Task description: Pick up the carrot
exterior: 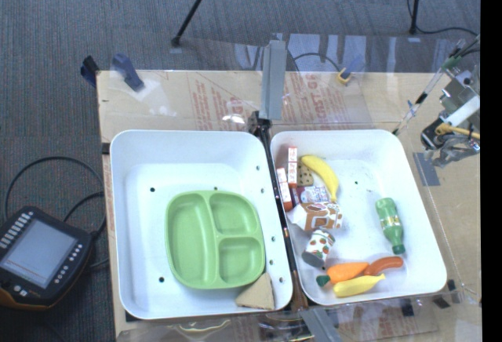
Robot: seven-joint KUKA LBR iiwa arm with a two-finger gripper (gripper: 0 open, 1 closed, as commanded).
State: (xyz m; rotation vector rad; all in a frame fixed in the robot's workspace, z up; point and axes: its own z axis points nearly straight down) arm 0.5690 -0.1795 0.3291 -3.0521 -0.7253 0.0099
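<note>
tool (452, 146) far right, off the bins | opening: cannot tell | carrot (346, 271) near edge, right bin (408, 176), untouched

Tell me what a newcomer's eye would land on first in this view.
The big green divided plate in the left bin stands out first. Next comes the pile of toy food in the right bin: a yellow banana near the top, a green bottle to the right, the orange carrot at the front edge.

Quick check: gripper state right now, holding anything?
Gripper: at the right edge, away from the carrot; open or shut cannot be told.
</note>
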